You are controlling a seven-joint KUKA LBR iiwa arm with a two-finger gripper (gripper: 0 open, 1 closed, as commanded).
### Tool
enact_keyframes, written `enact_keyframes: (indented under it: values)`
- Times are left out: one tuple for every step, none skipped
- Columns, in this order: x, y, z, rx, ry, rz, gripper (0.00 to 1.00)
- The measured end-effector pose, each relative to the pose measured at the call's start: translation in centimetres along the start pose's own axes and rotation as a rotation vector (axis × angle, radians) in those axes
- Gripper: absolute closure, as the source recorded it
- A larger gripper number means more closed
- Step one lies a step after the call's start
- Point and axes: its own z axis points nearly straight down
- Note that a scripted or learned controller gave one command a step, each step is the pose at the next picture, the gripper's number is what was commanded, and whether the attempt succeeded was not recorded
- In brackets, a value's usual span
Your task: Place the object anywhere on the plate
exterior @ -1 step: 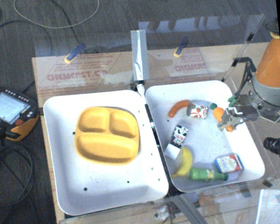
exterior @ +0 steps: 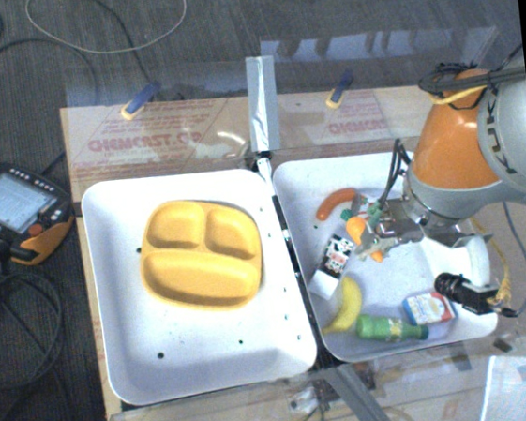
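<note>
1. The yellow plate [exterior: 205, 282] lies flat in the left bin [exterior: 122, 296], near the middle of it. Its long side runs from left to right, tipped a little down toward the right. It has two small parts on the far side and one long part on the near side.
2. The claw [exterior: 376, 232] is low in the right bin [exterior: 412, 277], near its far end, well apart from the plate. The grey and orange arm [exterior: 454, 150] comes in from the right and hides the bin's far right corner.
3. A small orange thing [exterior: 355, 230] sits right at the tip of the claw. Part of it is hidden by the claw, so I cannot tell its shape or which way it points.
4. I cannot tell if the claw is open or shut, or if it has hold of the small orange thing.
5. A long orange-red thing [exterior: 337, 201] lies just past the claw, bent and slanting up to the right.
6. A little black and white bottle [exterior: 337, 256] lies left of the claw, with its white end toward the near left.
7. A banana [exterior: 346, 304] lies near the bin's left wall.
8. A green bottle [exterior: 390, 329] lies on its side along the near wall, and a small blue and red pack [exterior: 427, 309] sits just to its right.
9. Both bins rest on the bench [exterior: 170, 135].
</note>
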Motion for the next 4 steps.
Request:
enact_keyframes:
  values:
    - [6.0,3.0,-1.8,-0.002,-0.001,-0.421,1.00]
    - [13.9,3.3,0.3,0.001,0.000,-0.522,1.00]
    - [13.9,3.3,0.3,0.000,0.000,-0.522,0.00]
    - [13.9,3.3,-0.6,0.001,0.000,-0.522,1.00]
